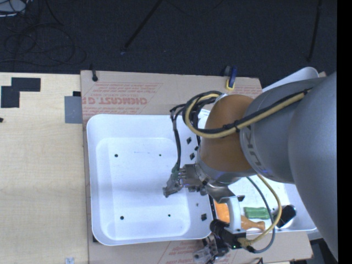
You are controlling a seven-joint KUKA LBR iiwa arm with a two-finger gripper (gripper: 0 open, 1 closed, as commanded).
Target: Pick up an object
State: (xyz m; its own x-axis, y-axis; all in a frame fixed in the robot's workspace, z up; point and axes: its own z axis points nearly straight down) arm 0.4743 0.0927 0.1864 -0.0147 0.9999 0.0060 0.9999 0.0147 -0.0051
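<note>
The arm [242,142] reaches across the right bin [294,194], and its gripper [175,185] hangs low over the left bin [102,147], near that bin's right wall, toward the front edge. Whether the gripper is spread or pinched I cannot tell. The candidates for picking, an orange object [222,212] and a green object [256,213], lie in the right bin by its front edge, partly hidden under the wrist. To do this step well, the gripper probably should be brought over one of them and lowered squarely before closing.
</note>
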